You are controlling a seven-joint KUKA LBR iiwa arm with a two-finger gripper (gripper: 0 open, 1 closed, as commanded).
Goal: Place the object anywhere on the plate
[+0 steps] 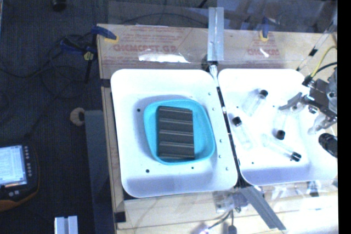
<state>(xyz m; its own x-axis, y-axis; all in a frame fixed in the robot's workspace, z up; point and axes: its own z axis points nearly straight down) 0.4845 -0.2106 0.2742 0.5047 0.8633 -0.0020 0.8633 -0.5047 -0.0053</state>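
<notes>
Nearest the camera, along the lower edge of the frame, ran the front of the bench (181, 216) with a grey metal bracket (263, 211) under the seam between the bins. At the far lower left, on the dark carpet, sat a handheld control pendant (13, 167) with a lit screen whose text was too small to read.

Moving right, the left bin (126, 172) carried a blue plate (205, 134), and on it lay a dark grey ribbed block (175, 132), flat and near the plate's middle. Behind the bins a cardboard sheet (148, 46) bore red printing, mirrored or blurred past reading.

The right bin (263, 172) held several small clear vials with black caps, well apart: one toward the upper left (253, 100), one by the dividing wall (239, 127), one in the middle (279, 127) and one lower right (282, 150). I judged these light, rigid, smooth and probably slippery, likely to roll and possibly breakable; the sensible hold would be across the body near its middle, fingers square to its long axis.

At the right edge of the frame the gripper (318, 101) hung over the right bin's far side; whether it was apart or together could not be told, and nothing was seen between its fingers
</notes>
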